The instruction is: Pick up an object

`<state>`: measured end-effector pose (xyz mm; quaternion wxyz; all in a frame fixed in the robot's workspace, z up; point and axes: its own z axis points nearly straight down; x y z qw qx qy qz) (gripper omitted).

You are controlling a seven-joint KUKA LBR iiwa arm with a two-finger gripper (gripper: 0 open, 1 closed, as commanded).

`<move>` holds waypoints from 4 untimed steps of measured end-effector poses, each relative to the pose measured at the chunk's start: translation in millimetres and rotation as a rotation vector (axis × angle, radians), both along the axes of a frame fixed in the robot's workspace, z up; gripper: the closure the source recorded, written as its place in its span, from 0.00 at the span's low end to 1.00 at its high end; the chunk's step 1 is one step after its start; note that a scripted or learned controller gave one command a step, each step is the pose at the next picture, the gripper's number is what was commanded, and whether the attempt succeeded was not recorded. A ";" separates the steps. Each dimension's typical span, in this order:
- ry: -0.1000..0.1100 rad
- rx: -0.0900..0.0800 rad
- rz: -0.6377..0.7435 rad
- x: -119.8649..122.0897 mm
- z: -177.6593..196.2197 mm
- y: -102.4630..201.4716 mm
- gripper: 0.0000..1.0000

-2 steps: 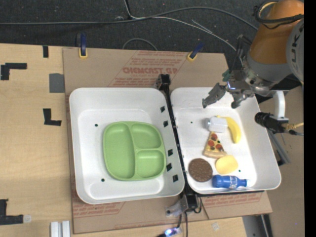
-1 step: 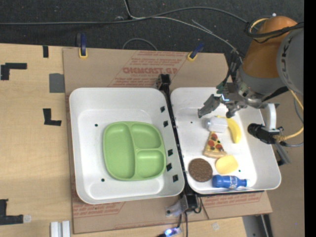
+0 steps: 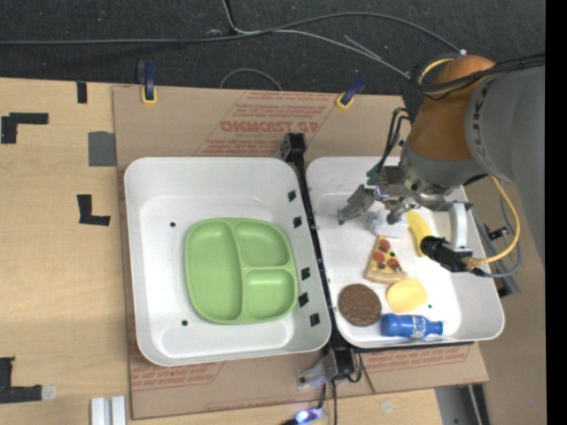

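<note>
My gripper (image 3: 376,209) hangs over the back part of the right bin (image 3: 483,326), its fingers spread open with nothing between them. Just in front of it lies a pizza slice (image 3: 385,260). Toward the front of the bin sit a round brown cookie (image 3: 360,304), a yellow lemon-like piece (image 3: 406,295) and a blue bottle (image 3: 412,327) lying on its side. A yellow object (image 3: 417,227) with a black end lies to the gripper's right, partly under the wrist.
The left bin (image 3: 146,193) holds a green divided plate (image 3: 240,269). A black divider (image 3: 306,228) runs between the bins. Cables hang from the arm's wrist over the right bin's right rim. Cardboard surrounds both bins.
</note>
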<state>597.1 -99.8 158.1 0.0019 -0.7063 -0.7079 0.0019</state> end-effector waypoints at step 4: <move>-0.008 0.000 -0.001 14.9 45.2 6.5 1.00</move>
